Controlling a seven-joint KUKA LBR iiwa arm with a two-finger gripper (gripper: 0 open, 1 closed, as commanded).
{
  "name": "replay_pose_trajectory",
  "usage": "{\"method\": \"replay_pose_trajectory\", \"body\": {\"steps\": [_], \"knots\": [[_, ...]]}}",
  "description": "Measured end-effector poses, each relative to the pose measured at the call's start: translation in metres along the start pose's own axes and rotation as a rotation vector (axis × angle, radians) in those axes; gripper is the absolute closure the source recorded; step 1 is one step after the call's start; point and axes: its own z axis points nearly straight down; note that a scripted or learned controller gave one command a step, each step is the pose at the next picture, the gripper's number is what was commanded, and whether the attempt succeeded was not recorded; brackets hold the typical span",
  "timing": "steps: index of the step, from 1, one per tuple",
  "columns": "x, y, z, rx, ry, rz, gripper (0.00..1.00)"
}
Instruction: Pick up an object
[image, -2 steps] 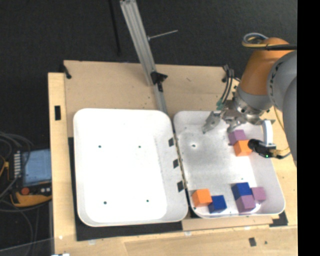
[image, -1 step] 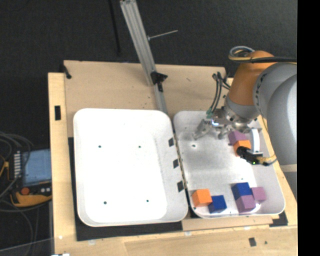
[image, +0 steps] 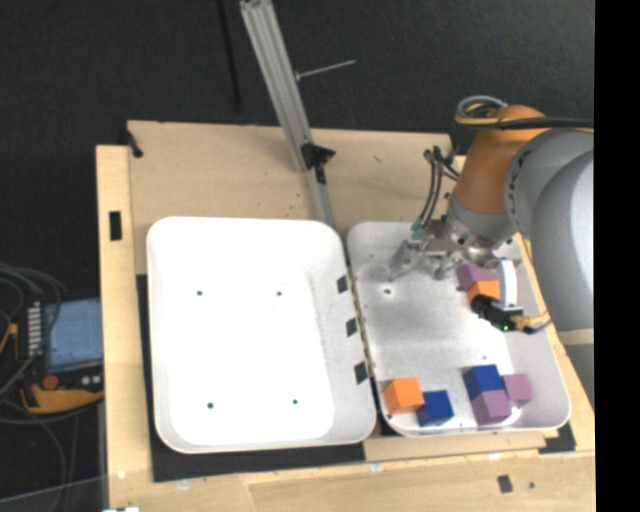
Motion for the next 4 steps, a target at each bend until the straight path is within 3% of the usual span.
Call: {"method": "replay_pose_trajectory", "body": {"steps": [1, 3, 4], "knots": [[-0.001, 0.001, -0.013, -0.004, -0.001, -0.001, 1.0], [0.0, 0.001, -0.101, -0.005, 0.003, -0.002, 1.0], [0.004, -0.004, -0.163, -0.008, 0.002, -0.002, 1.0]]}}
